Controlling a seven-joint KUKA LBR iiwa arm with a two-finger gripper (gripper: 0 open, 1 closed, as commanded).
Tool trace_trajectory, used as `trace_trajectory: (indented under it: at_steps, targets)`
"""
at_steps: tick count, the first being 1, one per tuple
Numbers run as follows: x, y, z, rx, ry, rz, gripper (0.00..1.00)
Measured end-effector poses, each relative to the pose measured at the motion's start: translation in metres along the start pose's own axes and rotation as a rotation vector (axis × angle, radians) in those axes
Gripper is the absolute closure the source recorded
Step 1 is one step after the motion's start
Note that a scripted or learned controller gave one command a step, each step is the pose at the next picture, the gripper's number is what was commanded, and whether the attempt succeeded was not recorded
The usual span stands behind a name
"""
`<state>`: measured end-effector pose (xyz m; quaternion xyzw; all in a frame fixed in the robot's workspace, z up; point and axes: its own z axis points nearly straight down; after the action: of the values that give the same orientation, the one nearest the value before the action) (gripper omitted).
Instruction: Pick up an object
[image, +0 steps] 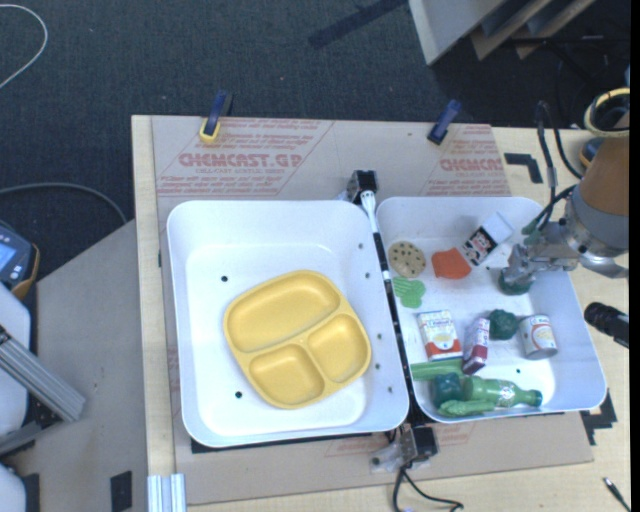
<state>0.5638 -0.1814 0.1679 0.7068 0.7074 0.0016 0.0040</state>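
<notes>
In the right bin: the pincer (517, 278) hangs low over the upper right part of the right bin (585, 345), at the end of the grey arm that reaches in from the right with its orange band (610, 180) above the wrist.
Pincer state: whether its tips are apart or together cannot be told; nothing is seen clamped between them.
Thing underneath: a small dark green object (514, 284) lies right at the pincer's tip, partly hidden by it; contact cannot be judged.
Nearest neighbours: the white box with dark print (487, 240) lies just up-left of the pincer, with the orange piece (452, 264) beyond it to the left; the dark green lump (502, 323) lies just below, and the small can (539, 336) below and slightly right.
Key relation: judged from here, the closest target sits straight under the pincer, so the coming move would turn on a short drop, not a sideways reach.
Farther things: the cookie (406, 258), juice carton (438, 334), red-labelled tube (476, 344) and green bottle (500, 394), which lies lengthwise along the bin's lower edge, are all to the pincer's left and below.
Left bin: the yellow divided tray (297, 338) lies well apart from the pincer.
Task standing: no object lifted yet.
</notes>
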Motion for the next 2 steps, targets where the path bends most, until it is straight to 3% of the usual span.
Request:
trace_trajectory:
  at_steps: [1, 2]
  targets:
    - [-0.001, 0.002, -0.054, -0.001, 0.0, 0.0, 1.0]
    - [0.042, 0.014, -0.058, 0.004, 0.003, -0.004, 1.0]
